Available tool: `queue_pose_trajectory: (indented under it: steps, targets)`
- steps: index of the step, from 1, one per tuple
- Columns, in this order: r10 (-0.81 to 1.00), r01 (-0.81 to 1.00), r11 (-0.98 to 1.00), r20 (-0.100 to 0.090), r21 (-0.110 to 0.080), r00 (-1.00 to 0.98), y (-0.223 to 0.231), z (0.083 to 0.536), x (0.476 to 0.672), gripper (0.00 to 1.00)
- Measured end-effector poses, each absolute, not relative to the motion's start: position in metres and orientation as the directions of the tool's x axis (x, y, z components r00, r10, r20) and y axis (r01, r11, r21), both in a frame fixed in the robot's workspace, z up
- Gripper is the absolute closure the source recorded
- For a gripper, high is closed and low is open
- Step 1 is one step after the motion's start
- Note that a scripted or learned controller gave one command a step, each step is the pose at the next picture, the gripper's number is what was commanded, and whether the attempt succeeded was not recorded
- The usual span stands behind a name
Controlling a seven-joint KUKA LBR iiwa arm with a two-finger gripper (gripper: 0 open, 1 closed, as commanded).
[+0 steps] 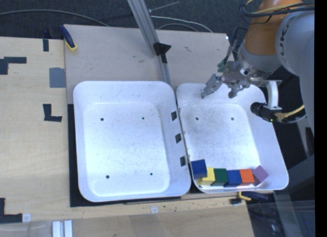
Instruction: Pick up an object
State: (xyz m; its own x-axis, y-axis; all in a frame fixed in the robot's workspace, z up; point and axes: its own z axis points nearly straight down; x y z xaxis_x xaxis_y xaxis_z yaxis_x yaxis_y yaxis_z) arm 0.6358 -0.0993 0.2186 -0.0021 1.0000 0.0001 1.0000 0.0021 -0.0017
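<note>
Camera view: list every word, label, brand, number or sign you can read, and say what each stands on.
"KU": dark letters on the grey arm near the right edge, cut off by the frame; likely the start of a brand name.
Nothing else reads as text. The dark tape marks on the bench are plain shapes, not letters. The coloured blocks in the right bin and the claw carry no legible marking.

Two white bins (pixel 125 90) speckled with tiny dark dots are being seen. Blocks are being shown in blue (pixel 199 167), yellow (pixel 208 175), green (pixel 220 176), blue again (pixel 234 178), orange (pixel 247 176) and purple (pixel 260 173). The arm (pixel 286 31) is being shown grey with an orange band.
</note>
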Motion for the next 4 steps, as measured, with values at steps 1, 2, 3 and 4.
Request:
queue_pose_trajectory:
  steps: [1,2,3,4]
  targets:
    - [1.000,1.000,0.002,0.000,-0.008,-0.002,-0.095,0.123,0.644,0.00]
    - [1.000,1.000,0.004,0.000,-0.002,-0.004,-0.094,0.139,0.645,1.00]
    - [1.000,1.000,-0.001,-0.001,0.005,0.001,-0.097,0.260,0.554,1.00]
    - [1.000,1.000,0.006,0.001,-0.003,-0.006,-0.050,0.216,0.592,1.00]
